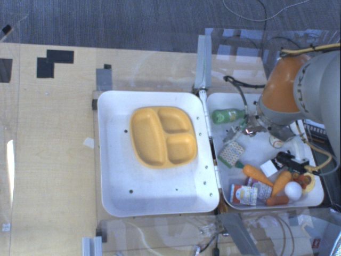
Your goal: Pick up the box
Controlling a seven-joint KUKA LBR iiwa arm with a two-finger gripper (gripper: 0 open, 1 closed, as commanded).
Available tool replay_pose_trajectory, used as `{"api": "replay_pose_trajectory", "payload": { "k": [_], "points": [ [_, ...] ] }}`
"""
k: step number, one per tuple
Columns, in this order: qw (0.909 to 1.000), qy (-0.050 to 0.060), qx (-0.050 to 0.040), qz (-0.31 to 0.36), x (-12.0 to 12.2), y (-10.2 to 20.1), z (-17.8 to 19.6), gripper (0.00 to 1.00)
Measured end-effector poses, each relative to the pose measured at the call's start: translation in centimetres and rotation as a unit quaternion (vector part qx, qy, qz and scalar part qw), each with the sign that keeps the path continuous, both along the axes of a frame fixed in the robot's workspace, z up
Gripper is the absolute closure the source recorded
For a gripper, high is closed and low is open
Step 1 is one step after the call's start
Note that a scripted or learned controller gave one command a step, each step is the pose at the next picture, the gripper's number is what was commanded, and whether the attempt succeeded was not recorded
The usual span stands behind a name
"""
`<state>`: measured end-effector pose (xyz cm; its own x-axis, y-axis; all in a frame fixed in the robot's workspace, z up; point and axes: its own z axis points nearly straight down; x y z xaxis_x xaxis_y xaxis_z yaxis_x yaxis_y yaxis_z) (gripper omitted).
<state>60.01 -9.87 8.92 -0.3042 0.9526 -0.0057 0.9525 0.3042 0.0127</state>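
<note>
Beside the green bottle (228, 115), the gripper (250, 127) is seen above the box (231, 153), its grasp indiscernible.

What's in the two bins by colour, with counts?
Yellow: 1, divided tray in the left bin
Green: 1, bottle
Orange: 2, carrots
White: 1, egg
Patterned white: 1, sachet
Multicolour: 1, box at the right bin front edge
Total: 7 clear items; the clutter under the arm is too hidden to count.
</note>
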Motion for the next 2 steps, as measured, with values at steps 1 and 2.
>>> {"api": "replay_pose_trajectory", "payload": {
  "k": [1, 2],
  "points": [
    [0.9929, -0.001, 0.0017, -0.119, -2.1, 0.7, 0.0, 0.00],
    [0.9967, -0.002, 0.0013, -0.081, -4.6, 1.3, 0.1, 0.00]
  ]
}}
